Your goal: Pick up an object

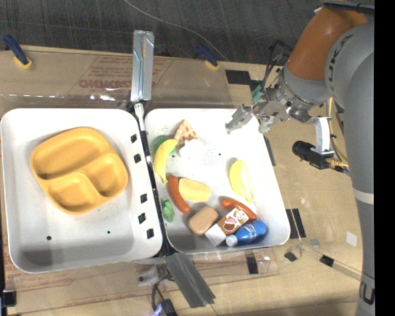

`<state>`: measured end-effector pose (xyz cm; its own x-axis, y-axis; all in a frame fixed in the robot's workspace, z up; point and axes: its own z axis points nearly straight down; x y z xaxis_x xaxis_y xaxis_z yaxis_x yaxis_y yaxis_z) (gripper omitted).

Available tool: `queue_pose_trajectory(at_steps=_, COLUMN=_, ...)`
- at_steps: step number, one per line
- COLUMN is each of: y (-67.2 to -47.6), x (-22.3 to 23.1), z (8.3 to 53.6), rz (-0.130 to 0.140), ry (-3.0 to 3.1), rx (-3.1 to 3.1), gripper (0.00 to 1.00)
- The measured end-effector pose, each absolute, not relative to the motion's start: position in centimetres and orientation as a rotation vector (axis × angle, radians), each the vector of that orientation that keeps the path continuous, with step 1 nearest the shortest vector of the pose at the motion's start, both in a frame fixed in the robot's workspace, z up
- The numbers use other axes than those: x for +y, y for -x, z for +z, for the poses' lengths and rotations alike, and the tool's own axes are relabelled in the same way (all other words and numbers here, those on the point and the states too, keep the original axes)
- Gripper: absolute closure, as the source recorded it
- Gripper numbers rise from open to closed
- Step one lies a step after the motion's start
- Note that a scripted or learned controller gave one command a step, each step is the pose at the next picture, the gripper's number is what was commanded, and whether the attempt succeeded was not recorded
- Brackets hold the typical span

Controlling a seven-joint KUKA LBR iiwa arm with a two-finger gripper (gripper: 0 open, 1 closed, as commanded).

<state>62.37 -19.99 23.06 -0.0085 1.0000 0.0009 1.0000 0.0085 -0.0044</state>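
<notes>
Camera view. The arm enters from 3 o'clock. The gripper [249,118] sits above the upper right corner of the right bin [270,176], with nothing between its fingers. Whether the claw is apart or together cannot be told: the tips are small and blurred.

Step in hand: approach. No object has been picked up yet, and none has been singled out (the task names none).

Candidate objects, all in the right bin:
- Banana [162,158], at 9 o'clock in the bin, close to the left wall.
- Pizza slice [185,131], at 11 o'clock, just beside the banana.
- Yellow wedge [240,179], at 3 o'clock, standing apart from the rest.
- Sausage [178,194] and yellow piece [195,190], near centre, touching.
- Bread [202,220], red packet [236,217] and blue bottle [247,232], crowded along the 5 to 6 o'clock edge.

The left bin [13,196] holds a yellow tray [79,168].

Next move, as judged: travel toward 7 o'clock and descend over one item. The yellow wedge appears the nearest and least obstructed.

Edges and room: bare floor lies at 12 to 1 o'clock in the right bin, directly below the gripper, giving clear descent. The right wall is close to the wedge (allow clearance for the outer finger). The cluster at 5 to 6 o'clock leaves little room between items.
</notes>
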Motion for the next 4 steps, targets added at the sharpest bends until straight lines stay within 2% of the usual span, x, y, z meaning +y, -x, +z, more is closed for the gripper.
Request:
queue_pose_trajectory(at_steps=1, y=-58.4, x=-20.3, z=11.2, rz=0.011, ry=2.299, rx=-2.125, gripper=0.0)
queue_pose_trajectory(at_steps=2, y=-55.2, x=-20.6, z=9.3, rz=0.002, ry=2.282, rx=-2.156, gripper=0.0)
queue_pose_trajectory(at_steps=3, y=-55.3, x=-20.6, z=10.3, rz=0.002, ry=2.278, rx=-2.161, gripper=1.0)
queue_pose_trajectory(at_steps=4, y=-56.6, x=-16.3, z=22.1, rz=-0.005, ry=2.515, rx=-1.886, gripper=1.0)
